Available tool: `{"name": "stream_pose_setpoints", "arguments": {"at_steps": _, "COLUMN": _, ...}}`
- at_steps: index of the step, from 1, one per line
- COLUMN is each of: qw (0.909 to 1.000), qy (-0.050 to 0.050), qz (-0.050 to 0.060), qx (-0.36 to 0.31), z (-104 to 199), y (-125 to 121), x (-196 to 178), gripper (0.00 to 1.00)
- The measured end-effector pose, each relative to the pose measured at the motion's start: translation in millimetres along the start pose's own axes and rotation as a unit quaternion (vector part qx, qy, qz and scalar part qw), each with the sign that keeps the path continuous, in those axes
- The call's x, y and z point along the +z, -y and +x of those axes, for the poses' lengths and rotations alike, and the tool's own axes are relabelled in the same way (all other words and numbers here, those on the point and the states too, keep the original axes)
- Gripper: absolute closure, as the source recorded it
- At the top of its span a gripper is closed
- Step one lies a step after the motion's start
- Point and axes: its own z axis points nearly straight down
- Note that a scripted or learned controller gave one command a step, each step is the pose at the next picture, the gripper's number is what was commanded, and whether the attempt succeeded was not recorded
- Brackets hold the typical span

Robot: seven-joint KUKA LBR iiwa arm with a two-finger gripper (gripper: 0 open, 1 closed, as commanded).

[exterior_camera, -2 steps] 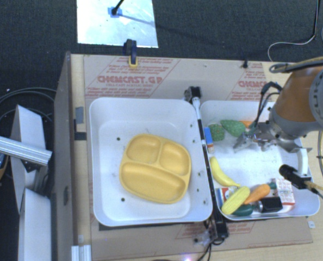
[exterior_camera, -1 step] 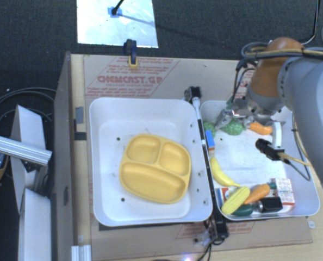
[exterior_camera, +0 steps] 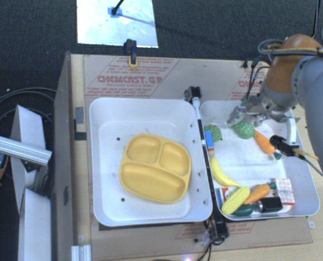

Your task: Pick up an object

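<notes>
My gripper hangs over the far part of the right bin, at the end of the grey arm that comes in from the right. A round green toy sits directly under it, touching or nearly touching its tip; I cannot tell whether it is gripped. An orange carrot lies just right of the green toy. A leafy green piece rests near the bin's left wall.
The right bin's near part holds a banana, a corn cob, a second carrot, a black item and a small box. A yellow divided plate lies in the left bin.
</notes>
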Motion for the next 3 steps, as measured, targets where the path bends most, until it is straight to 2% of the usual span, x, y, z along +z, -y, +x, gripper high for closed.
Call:
{"name": "stream_pose_setpoints", "arguments": {"at_steps": 1, "qw": 1.0, "qy": -0.001, "qz": 0.004, "qx": 0.003, "z": -2.2, "y": 66.1, "x": 2.1, "gripper": 0.0}}
{"name": "stream_pose_setpoints", "arguments": {"at_steps": 2, "qw": 1.0, "qy": 0.0, "qz": 0.001, "qx": 0.001, "z": -1.7, "y": 62.1, "x": -9.3, "gripper": 1.0}}
{"name": "stream_pose_setpoints", "arguments": {"at_steps": 3, "qw": 1.0, "qy": -0.002, "qz": -0.004, "qx": -0.006, "z": 120.5, "y": 30.6, "x": -104.9, "gripper": 1.0}}
